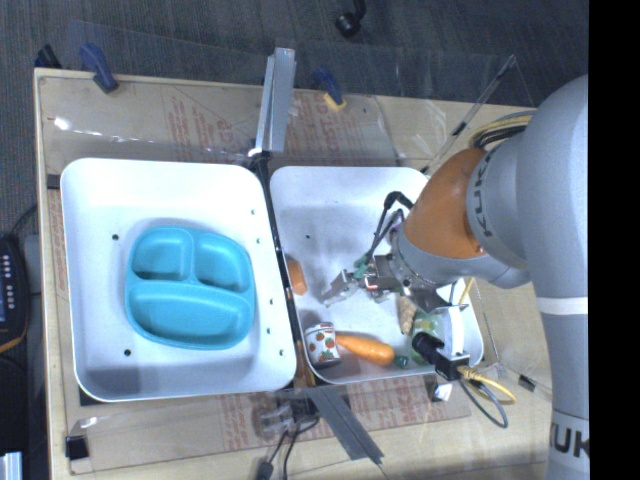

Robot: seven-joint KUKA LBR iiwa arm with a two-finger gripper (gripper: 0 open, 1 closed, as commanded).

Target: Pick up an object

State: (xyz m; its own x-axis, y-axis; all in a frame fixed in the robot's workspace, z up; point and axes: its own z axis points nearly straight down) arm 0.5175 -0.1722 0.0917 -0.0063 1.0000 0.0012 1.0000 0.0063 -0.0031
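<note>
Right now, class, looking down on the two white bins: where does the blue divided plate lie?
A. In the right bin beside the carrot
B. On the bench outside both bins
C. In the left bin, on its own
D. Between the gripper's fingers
C. The blue divided plate lies flat in the left bin, while the carrot and the gripper are over in the right bin.

bins (160, 183): glossy white plastic | tray (190, 286): smooth blue plastic | bench (150, 108): wood
</note>
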